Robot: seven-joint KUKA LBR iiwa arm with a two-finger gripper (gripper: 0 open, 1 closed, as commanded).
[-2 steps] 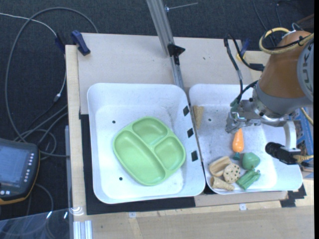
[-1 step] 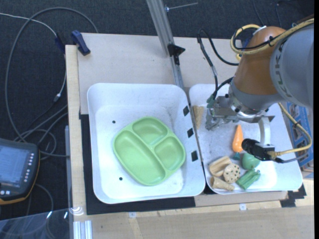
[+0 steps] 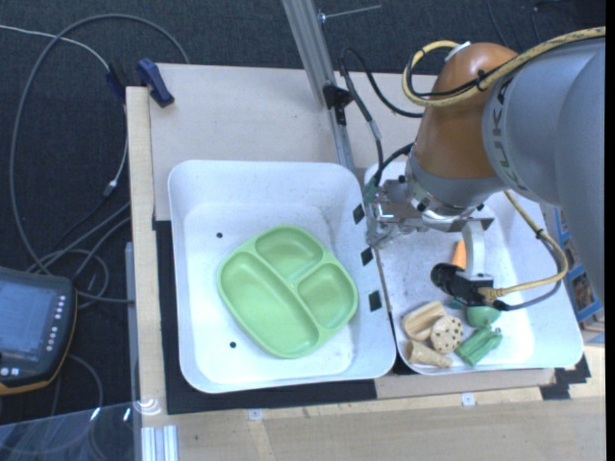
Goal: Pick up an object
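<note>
While the tool (image 3: 413, 219) hangs over the right bin (image 3: 423, 269), its state hidden under the wrist and not determinable, the approach appears in hand; the next move likely calls for descent onto the round biscuit (image 3: 445, 332) near that bin's front wall

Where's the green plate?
In the camera view, the green plate lies flat near the middle of the left bin, with the cookie across in the right bin.

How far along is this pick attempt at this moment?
Done: nothing lifted that I can see. In hand: the arm hangs over the right bin, above an orange piece; whether it grips it is hidden. Left: the lift itself. The cookie, tan pieces and green piece lie in that bin's near corner.
</note>
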